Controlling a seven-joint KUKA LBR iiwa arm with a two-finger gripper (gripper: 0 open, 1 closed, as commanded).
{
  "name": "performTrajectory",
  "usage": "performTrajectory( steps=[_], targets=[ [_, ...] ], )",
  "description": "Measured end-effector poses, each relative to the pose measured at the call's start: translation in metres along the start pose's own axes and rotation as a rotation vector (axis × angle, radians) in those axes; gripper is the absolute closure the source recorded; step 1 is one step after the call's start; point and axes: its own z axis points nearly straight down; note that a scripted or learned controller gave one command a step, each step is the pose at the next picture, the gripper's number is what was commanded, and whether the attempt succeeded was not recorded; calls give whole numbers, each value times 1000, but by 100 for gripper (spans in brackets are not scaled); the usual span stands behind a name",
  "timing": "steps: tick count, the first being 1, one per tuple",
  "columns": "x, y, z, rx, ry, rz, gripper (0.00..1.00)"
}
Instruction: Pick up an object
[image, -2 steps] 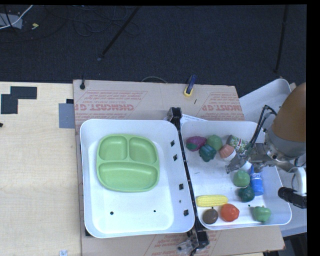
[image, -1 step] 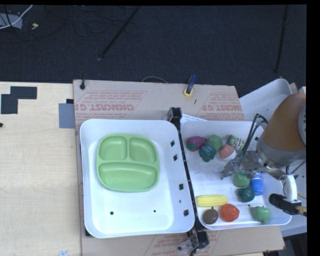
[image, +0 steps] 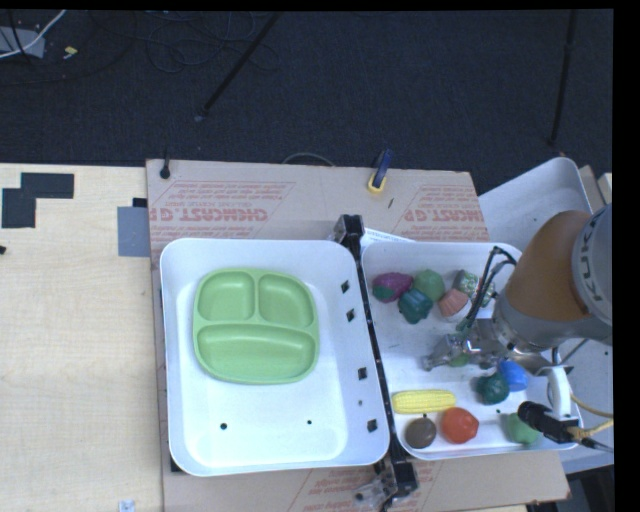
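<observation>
Arm's low in the right bin (image: 400, 440), gripper (image: 452, 352) mid-bin over bare floor. Whether it's clenched or released, I cannot tell. Toys crowd round: corn (image: 424, 402) below, teal ball (image: 491, 388) lower right. Risk: it nudges the pile and closes on nothing.

We see a grey arm (image: 600, 270) with a wide orange band (image: 545, 275), black cables (image: 490, 275) looping at the wrist, and a metallic gripper (image: 445, 355).
</observation>
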Motion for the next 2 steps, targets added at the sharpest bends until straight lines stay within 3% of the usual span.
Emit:
performTrajectory(
  steps=[1,2],
  targets=[
    [-2,0,-13,-1,1,6,100],
    [-4,-1,-54,-4,-1,5,100]
  ],
)
